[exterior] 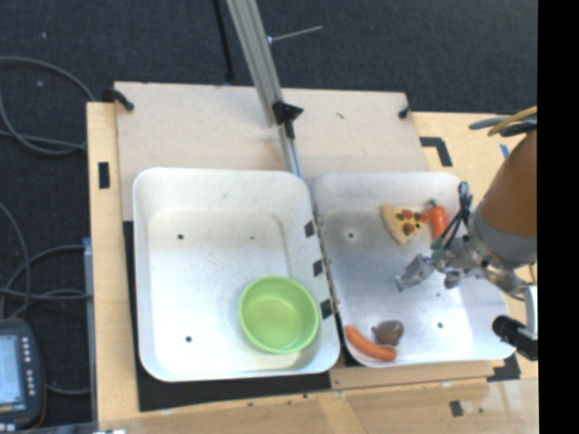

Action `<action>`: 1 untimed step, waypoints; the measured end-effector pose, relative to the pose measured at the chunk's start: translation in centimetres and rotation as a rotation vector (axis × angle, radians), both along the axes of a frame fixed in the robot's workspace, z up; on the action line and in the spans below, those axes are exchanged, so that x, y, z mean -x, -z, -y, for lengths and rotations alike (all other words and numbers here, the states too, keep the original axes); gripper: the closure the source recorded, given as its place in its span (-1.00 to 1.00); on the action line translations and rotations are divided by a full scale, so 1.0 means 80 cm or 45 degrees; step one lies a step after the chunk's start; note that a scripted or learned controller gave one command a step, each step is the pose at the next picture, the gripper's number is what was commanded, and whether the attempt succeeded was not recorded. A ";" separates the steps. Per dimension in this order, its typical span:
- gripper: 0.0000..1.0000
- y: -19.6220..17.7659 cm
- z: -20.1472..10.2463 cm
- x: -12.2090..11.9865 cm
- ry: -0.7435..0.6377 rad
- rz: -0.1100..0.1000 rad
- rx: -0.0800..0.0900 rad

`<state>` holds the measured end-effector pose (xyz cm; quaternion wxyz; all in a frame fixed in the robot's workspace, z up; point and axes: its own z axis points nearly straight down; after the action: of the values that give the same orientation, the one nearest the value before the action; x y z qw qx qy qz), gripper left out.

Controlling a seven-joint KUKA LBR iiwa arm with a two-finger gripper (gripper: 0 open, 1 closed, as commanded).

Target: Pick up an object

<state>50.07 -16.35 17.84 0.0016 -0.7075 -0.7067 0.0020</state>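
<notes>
The job is to pick up one thing, and the gripper (418,272) hangs over the right bin (362,197) with nothing between its fingers. They look a little way apart, not wide. To do this step well, the arm should choose one toy, come straight down over its middle, and close only when a finger is on each side. A toy lying against a bin wall is hard, because a finger has no room there.

On the left sits the left bin (181,242). It holds one thing, a green bowl (279,313), near the front right corner. The bowl is round and wide, so the fingers would have to pinch its rim.

Next comes the right bin. At its front left lie an orange sausage (369,344) and a brown lump (389,331), touching each other and close to the front wall. Farther back is a pizza slice (403,221) with a small orange carrot (438,219) just beside it. The gripper is nearest to the pizza slice, so that looks like the easiest pick.
</notes>
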 end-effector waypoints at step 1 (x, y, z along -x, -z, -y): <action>-1.00 0.076 -0.003 0.009 0.000 -0.001 -0.001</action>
<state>49.34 -16.07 11.78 0.0020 -0.7075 -0.7067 0.0021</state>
